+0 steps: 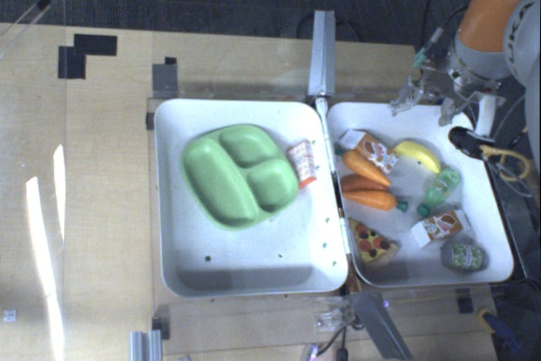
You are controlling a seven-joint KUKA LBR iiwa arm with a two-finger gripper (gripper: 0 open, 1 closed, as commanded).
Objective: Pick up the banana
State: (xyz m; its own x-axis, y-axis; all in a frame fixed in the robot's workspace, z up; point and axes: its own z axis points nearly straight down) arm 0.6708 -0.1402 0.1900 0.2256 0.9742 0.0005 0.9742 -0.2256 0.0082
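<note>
Banana lies in the right bin, just beside the juice carton. Judge it a light, smooth toy; you should grip across its curved middle. Your gripper hovers beyond the bin's far rim; whether the jaws are parted, you cannot tell.

Left bin: holds a green divided plate, with a small red-and-white packet touching the plate's right edge.
Right bin: two carrots side by side, two small cartons, a green bottle, a pizza slice, a round grey can.
</note>
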